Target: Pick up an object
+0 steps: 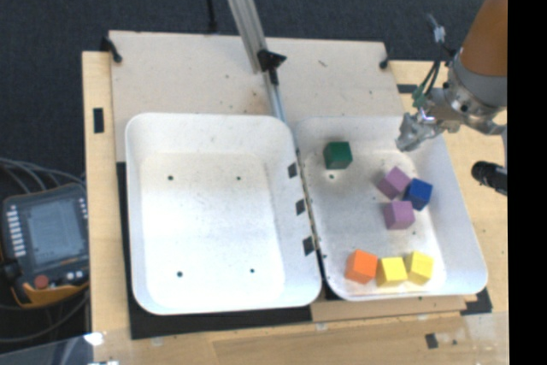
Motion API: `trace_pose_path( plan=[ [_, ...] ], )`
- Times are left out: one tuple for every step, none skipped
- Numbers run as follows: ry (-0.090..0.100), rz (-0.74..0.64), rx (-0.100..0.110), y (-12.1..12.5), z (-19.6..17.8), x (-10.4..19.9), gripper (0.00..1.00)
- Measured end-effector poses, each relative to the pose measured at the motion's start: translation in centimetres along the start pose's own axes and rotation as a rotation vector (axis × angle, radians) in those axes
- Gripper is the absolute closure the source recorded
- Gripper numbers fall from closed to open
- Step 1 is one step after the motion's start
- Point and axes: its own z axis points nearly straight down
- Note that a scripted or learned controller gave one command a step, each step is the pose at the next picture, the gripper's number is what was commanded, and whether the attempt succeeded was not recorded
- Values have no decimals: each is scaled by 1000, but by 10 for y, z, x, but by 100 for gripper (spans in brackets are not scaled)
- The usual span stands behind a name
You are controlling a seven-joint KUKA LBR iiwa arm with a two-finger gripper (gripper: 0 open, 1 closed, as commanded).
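A wooden desk (101,184) carries two shallow white bins side by side, seen from above at a slant. The left bin (214,214) holds nothing but dark specks. The right bin (457,256) holds seven small blocks.

The arm (487,47), grey with an orange band, comes in from the 3 o'clock side. Its end effector (412,136) hangs over the right bin's upper right corner, at about 2 o'clock within that bin. It is small and blurred, so I cannot tell how far its fingers are parted, and nothing is visibly held between them.

The nearest blocks lie toward 6 o'clock from the end effector: a purple block (394,182) with a blue block (419,193) just beside it on the right, and a second purple block (398,214) right below them. The three sit close together, perhaps touching. A green block (338,155) rests alone toward 8 o'clock from the end effector, near the bin's left wall.

Along the bin's near edge, at 6 o'clock, an orange block (361,266) and two yellow blocks, one (392,271) in the middle and one (420,267) on the right, form a tight row.

A metal pole (244,8) slants up from the strip between the bins toward 12 o'clock. A handheld control pendant (47,239) lies off the desk at 9 o'clock.
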Motion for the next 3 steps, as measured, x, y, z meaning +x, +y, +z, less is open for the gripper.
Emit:
trace_pose_path(
  plan=[
    [0, 0, 2, 4, 12, 47, 100],
    [1, -2, -3, 7, 3, 101, 100],
    [1, 0, 4, 14, 15, 148, 100]
  ],
)
